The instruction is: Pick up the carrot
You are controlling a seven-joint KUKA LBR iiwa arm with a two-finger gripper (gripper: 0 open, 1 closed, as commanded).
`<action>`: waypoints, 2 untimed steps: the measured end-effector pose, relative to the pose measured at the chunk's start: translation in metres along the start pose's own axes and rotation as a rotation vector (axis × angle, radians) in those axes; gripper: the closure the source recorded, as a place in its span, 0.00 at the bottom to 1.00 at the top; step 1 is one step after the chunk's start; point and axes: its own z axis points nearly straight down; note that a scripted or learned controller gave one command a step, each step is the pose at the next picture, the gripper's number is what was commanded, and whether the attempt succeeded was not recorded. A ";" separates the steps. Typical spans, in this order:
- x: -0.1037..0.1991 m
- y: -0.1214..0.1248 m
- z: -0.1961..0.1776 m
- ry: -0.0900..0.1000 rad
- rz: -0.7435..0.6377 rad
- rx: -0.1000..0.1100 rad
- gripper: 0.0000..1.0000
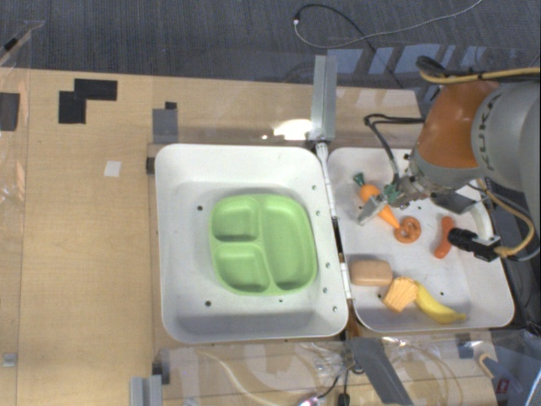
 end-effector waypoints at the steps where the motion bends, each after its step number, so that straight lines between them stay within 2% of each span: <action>1: 0.000 0.003 -0.013 -0.001 0.000 -0.007 1.00; 2: 0.016 -0.042 -0.096 0.000 -0.033 0.000 1.00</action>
